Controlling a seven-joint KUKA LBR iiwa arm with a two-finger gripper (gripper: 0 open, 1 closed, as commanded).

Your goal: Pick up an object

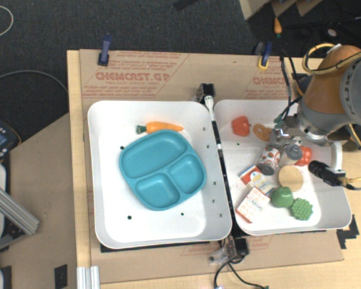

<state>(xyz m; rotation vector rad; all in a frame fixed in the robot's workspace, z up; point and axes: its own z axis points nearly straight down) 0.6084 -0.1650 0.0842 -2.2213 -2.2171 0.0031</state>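
- The arm (331,83) reaches in over the right bin (325,221), and its gripper (287,138) hangs low above the cluster of toy food in that bin.
- The fingers (281,135) are small, dark and blurred against the things beneath them; whether they stand wide or narrow cannot be told, and nothing can be seen held between them.
- Just beneath the gripper lies a small can (268,159) with a red and white label, tilted on its side.
- Beside the can, on the side toward the arm, sits a red and grey piece (299,154), too blurred to name.
- A tan round piece (290,177) lies just below the can, touching or nearly touching it.
- A green pepper-like piece (282,197) rests beside the tan round piece, and a bumpy green piece (301,209) lies just beyond it, near the bin's lower rim.
- A small white and red carton (253,203) lies flat to the left of the green pepper-like piece.
- A red pepper (241,126) sits apart from the can, toward the bin's upper left, with a brown piece (262,132) between it and the gripper.
- The left bin (108,179) holds a teal divided plate (162,169), with a toy carrot (162,126) lying just above the plate's upper edge.
- Both bins rest side by side on the tabletop (78,161).
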